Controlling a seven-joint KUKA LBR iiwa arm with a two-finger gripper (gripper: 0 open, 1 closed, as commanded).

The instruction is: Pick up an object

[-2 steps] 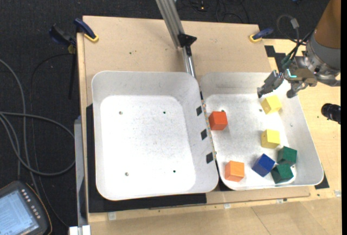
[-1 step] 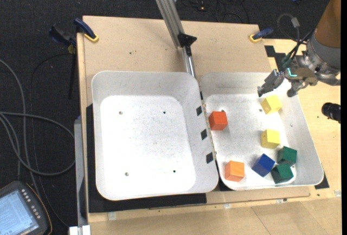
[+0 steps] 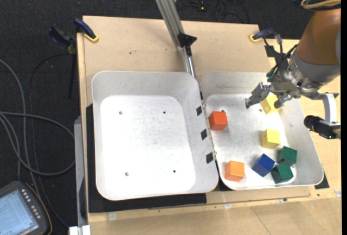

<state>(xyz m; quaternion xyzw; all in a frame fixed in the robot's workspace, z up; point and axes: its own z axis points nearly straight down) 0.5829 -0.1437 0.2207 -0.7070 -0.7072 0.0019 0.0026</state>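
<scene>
Status: the claw [image 3: 267,99] hangs over the upper part of the right bin [image 3: 238,90], with the arm [image 3: 320,44] reaching in from the right. A small yellow block [image 3: 267,105] sits between the 2 dark fingers [image 3: 255,99] and appears tilted. The fingers look clamped on this block, 1 on each side. Whether the block is lifted clear of the bin floor cannot be determined from this view; it appears raised rather than resting flat. Judgement: the grasp is likely made, and the remaining step is to lift and confirm that the block stays held.

Other contents of the right bin:
- 1 orange cube [image 3: 218,120] near the left wall, well apart from the claw.
- 1 yellow cube [image 3: 270,138] below the claw, near but not touching it.
- 1 second orange cube [image 3: 235,170] near the front wall.
- 1 blue cube [image 3: 264,165], just beside 2 green cubes [image 3: 284,164] in the front right corner. The 2 green cubes touch or overlap each other.

The left bin [image 3: 103,120] lies beside the right bin on the surface [image 3: 135,44]. A metal pole [image 3: 165,0] slants in from the top and ends near the back edge between the 2 bins.

Obstructions: nothing stands directly over the claw. The right bin's back wall is near the claw. The lower yellow cube is the closest loose item, so a dropped block could land against it.
</scene>
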